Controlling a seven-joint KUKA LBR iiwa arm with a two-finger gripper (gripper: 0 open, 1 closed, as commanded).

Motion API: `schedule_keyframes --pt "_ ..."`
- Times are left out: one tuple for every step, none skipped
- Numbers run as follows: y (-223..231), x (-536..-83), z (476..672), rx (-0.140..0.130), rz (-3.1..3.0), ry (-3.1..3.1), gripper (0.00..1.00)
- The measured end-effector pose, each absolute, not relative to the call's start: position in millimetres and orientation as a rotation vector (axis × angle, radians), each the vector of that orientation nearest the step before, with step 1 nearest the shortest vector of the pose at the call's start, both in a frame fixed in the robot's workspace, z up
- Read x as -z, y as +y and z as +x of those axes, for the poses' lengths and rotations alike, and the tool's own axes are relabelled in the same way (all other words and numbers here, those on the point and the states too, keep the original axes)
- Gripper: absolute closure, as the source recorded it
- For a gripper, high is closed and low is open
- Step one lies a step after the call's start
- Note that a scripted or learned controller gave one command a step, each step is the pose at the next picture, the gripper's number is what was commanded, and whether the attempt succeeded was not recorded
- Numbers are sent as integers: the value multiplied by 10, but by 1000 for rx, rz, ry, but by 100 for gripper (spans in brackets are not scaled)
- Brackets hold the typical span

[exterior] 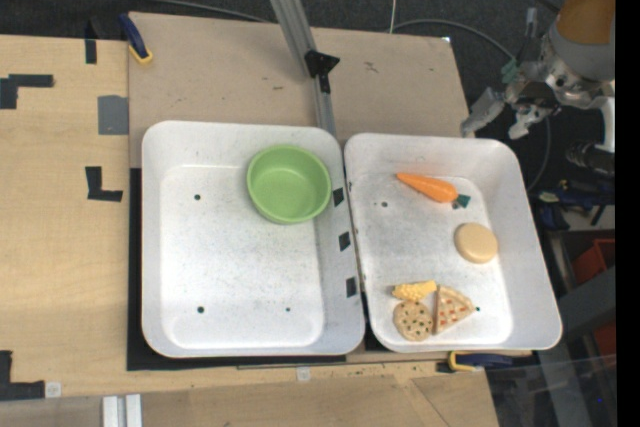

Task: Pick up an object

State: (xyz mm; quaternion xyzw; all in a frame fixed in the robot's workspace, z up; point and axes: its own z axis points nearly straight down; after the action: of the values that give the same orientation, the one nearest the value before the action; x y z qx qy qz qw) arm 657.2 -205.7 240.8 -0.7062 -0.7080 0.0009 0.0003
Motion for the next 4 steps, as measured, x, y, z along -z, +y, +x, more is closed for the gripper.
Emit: schedule_keyframes --pt "-2057 -2408 6572 -3 -2218 -2224 0" --pt "-2090 -1960 6581 -6 -2217 -2221 0" --pt "-1990 -1360 6578 -7 -2215 -2219 0" --pt "-1979 -864 6571 -6 -2216 -2222 0"
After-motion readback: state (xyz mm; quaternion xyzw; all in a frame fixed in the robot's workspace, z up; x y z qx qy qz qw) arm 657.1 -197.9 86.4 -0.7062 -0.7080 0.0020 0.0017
